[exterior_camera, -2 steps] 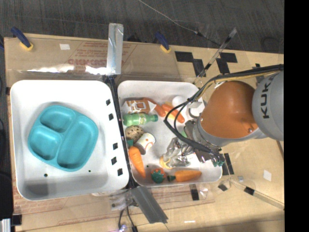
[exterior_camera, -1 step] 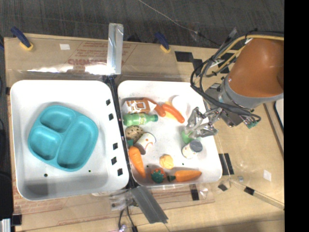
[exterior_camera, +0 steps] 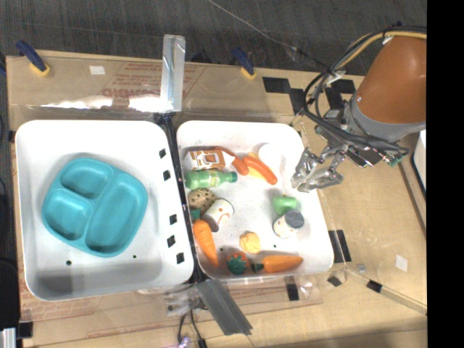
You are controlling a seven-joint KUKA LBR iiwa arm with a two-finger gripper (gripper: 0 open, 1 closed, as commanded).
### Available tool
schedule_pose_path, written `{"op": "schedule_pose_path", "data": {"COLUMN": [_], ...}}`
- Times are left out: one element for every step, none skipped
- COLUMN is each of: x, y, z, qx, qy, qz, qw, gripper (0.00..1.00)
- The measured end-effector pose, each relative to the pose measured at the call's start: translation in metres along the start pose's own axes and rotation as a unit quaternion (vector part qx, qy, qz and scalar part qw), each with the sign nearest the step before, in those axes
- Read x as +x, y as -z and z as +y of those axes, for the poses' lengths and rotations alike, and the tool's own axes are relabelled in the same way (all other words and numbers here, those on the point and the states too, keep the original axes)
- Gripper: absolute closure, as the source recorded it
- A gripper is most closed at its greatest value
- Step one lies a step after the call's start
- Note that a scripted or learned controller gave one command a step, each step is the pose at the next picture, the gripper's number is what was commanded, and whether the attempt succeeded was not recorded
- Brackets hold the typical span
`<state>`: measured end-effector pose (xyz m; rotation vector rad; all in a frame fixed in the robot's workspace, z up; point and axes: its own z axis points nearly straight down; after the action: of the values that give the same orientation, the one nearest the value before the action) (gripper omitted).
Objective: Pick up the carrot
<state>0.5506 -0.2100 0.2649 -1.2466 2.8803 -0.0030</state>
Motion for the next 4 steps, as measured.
{"op": "schedule_pose_path", "data": {"x": [-0.042, -0.027, -0.066, -0.038], "y": [0.009, -0.023, -0.119, -0.057], "z": [-0.045, -0.027, -0.053, -0.021], "qx": [-0.001, -0.003, -0.006, -0.003], "qy": [0.14, 0.419, 0.502, 0.643], "qz": [0.0, 0.0, -0.002, -0.001], "qw": [0.9901, 0.9079, 0.8651, 0.7662], "gripper": [1.0, 1.0, 1.0, 1.0]}}
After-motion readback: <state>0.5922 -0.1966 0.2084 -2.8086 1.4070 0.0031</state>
